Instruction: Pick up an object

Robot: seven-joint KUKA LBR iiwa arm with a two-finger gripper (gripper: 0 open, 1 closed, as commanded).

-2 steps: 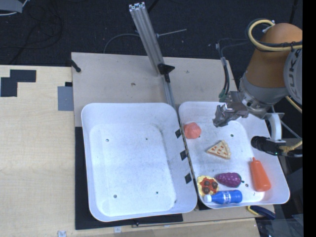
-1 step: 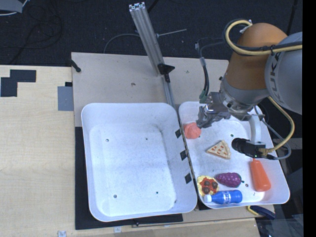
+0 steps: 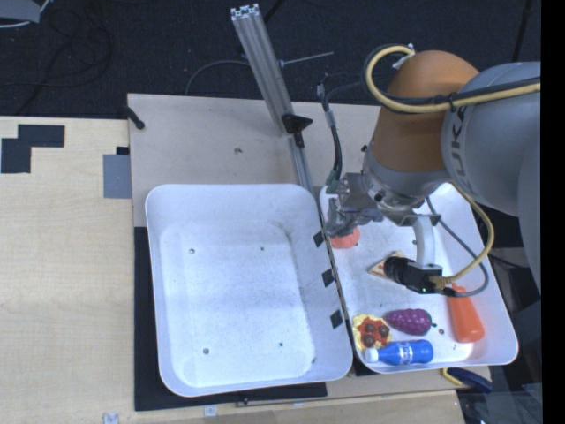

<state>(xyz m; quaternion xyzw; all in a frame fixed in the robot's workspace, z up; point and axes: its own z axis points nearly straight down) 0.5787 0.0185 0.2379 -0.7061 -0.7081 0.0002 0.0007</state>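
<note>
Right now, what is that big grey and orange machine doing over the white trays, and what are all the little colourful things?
That is a robot arm, grey with an orange band. One camera looks down on it from above the bench. The part at its tip that grabs things is called the end effector. It hangs low over the white bin nearer the arm, right above a small red thing. I cannot tell if it has hold of it. In that same bin lie purple toy grapes, an orange carrot, a blue bottle and a red-and-yellow toy. The other white bin sits beside it. The robot's job is to pick one thing up.
</note>
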